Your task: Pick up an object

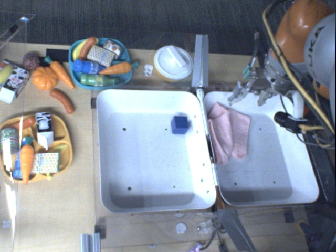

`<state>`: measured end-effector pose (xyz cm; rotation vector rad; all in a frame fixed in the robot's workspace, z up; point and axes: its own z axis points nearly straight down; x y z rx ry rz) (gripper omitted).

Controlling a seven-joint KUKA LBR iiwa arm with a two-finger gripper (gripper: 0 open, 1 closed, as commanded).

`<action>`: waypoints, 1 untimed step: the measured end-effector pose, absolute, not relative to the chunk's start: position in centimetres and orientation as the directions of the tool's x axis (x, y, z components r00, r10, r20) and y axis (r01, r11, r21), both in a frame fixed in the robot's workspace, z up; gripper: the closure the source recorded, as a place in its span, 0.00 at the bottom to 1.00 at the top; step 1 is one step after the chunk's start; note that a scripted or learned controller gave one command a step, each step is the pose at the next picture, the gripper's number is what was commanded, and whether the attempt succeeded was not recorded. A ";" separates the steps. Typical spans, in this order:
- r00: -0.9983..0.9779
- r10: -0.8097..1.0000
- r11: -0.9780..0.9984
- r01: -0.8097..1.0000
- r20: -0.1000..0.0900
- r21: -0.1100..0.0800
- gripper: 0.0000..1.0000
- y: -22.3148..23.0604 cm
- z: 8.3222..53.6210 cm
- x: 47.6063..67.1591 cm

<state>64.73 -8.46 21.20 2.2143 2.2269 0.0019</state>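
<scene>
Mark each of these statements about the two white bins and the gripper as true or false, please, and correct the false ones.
1. The blue cube lies in the left bin. True.
2. The pink cloth lies in the left bin. False: it lies in the right bin, against the wall next to the left bin.
3. The gripper holds the blue cube. False: the gripper is at the far edge of the right bin with nothing between its fingers, and the cube rests on the floor of the left bin.
4. The pink cloth and the blue cube are in different bins. True.
5. The gripper is above the left bin. False: it is at the upper rim of the right bin.
</scene>
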 end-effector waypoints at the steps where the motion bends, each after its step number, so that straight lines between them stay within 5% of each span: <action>1: -0.022 1.000 0.022 1.000 -0.001 0.007 0.00 -9.0 33.9 62.1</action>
